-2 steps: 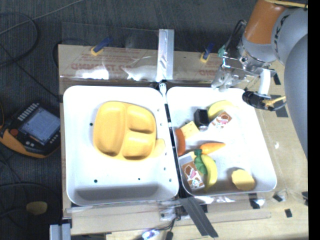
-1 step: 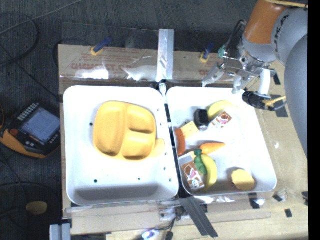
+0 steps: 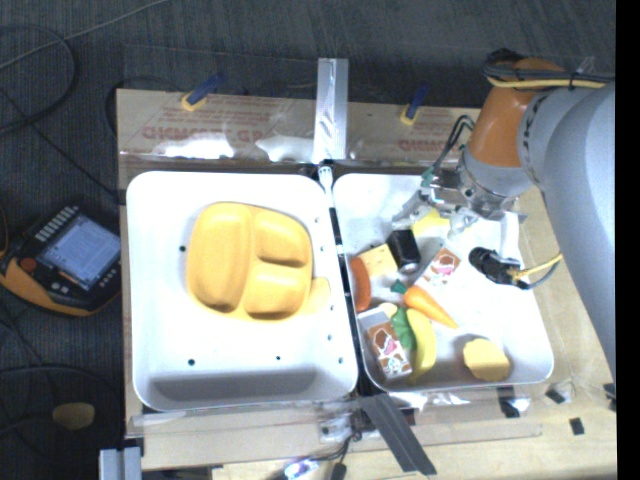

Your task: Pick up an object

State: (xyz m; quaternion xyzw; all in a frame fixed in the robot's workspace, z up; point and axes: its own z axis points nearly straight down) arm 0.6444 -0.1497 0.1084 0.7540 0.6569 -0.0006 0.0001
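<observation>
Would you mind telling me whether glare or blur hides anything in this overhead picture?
In the camera view, the left bin floor is washed out near white; glare streaks the plastic sheet behind it; the gripper area is soft, so its fingers are unclear; the carrot and yellow tray stay readable.

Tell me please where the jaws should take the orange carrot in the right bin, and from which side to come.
Probably from straight above, at the thick middle of the carrot. It lies flat and slanted, on top of the other toys, so the jaws should close across its narrow width, not along its length. Its green leafy end touches the banana, so grip away from there.
</observation>
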